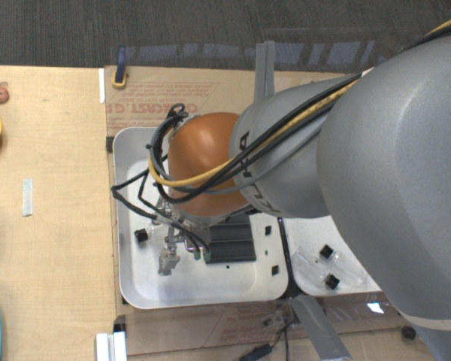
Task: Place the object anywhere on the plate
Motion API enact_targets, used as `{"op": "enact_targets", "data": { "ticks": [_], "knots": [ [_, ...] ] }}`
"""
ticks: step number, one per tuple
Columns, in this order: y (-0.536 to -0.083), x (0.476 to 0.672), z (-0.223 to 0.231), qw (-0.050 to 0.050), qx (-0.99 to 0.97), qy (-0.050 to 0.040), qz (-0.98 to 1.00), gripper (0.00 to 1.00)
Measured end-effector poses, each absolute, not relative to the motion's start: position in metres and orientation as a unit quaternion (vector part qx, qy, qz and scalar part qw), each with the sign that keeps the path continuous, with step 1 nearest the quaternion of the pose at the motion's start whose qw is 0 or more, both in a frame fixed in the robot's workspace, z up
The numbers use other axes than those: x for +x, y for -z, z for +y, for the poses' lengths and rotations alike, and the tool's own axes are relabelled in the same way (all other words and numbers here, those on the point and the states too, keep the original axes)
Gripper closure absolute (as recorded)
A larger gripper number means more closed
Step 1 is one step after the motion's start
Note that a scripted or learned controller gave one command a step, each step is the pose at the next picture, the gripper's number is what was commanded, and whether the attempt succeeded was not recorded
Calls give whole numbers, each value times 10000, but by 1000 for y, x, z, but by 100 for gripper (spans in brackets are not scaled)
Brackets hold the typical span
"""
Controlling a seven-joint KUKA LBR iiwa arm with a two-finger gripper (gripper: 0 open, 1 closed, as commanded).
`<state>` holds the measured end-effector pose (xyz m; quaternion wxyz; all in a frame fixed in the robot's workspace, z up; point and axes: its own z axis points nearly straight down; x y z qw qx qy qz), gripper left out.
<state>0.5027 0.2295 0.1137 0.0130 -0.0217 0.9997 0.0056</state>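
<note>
The gripper, whose opening and load I cannot tell beneath the bulky wrist, hangs low in the white bin at the view's left, just beside a small black piece, probably the object, so a slightly offset descent could nudge it toward the bin wall instead of catching it.
</note>
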Motion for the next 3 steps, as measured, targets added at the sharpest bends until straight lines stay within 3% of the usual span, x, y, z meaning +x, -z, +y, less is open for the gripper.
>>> {"op": "enact_targets", "data": {
  "ticks": [1, 2, 3],
  "knots": [
    [-240, 552, 228, 7, 2479, 9, 9688, 0],
    [-95, 477, 228, -15, 3794, 23, 9252, 0],
    [-175, 575, 214, 9, 3203, 8, 9473, 0]
  ]
}}
